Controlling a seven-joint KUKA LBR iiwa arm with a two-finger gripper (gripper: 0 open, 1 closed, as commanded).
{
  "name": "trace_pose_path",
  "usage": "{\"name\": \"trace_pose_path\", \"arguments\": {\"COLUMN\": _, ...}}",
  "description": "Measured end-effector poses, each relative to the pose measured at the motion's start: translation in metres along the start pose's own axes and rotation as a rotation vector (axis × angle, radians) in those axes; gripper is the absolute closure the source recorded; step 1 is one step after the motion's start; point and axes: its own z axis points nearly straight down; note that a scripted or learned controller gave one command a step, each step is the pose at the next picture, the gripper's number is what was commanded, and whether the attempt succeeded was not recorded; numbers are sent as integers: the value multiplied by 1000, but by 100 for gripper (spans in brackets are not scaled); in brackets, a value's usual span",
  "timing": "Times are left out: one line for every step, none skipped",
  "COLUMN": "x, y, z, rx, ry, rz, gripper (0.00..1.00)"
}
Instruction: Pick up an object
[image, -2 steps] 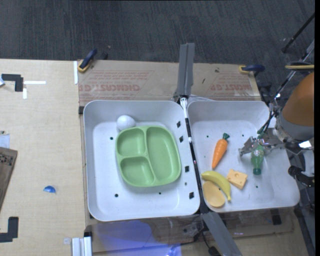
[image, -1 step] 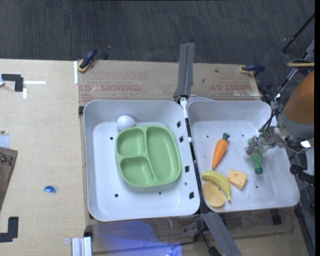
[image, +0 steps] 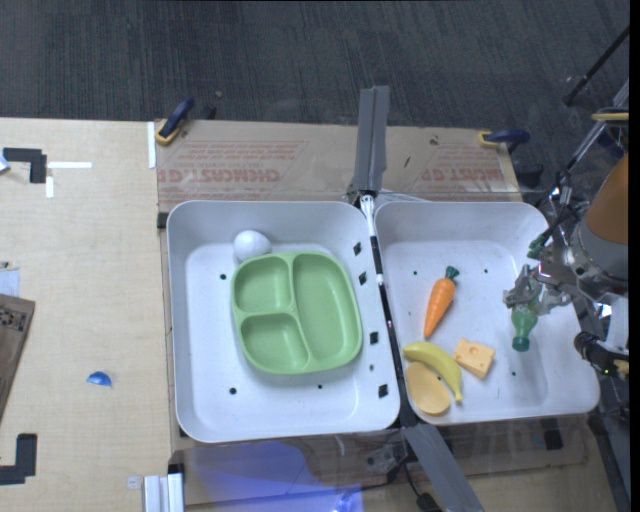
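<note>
Bench contents, one entry per item.

Left shallow white plastic bin (image: 200, 400): holds a pale green three-compartment plastic plate (image: 297, 312) near its middle. A small white rounded object (image: 251, 242), probably an egg or ball, rests just beside the plate's far-left rim.

Right shallow white plastic bin (image: 470, 400): holds an orange toy carrot with a dark green top (image: 439, 301), lying near the centre and pointing toward the near side. A yellow toy banana (image: 438, 364) lies at the near-left, over the edge of a flat tan oval piece (image: 430, 398). A yellow wedge of toy cheese (image: 474, 357) sits just right of the banana. A small translucent green bottle (image: 523, 328) is at the right side of this bin.

Two-finger gripper (image: 528, 298), metal, on the grey arm entering from the right: positioned directly at the top of the green bottle. Whether its jaws are spread or pressed together cannot be told, as clutter hides them.

Task status: the likely target is the green bottle. It appears to be low in the bin, with no clear lift visible. Approach seems complete. A confirmed grasp and the lift remain to be done, as far as can be judged.
</note>
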Motion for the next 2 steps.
{"name": "trace_pose_path", "arguments": {"x": 88, "y": 40, "z": -50, "rx": 0, "ry": -1, "rz": 110, "gripper": 100}}
{"name": "trace_pose_path", "arguments": {"x": 50, "y": 29, "z": 12, "rx": 2, "ry": -1, "rz": 184, "gripper": 100}}
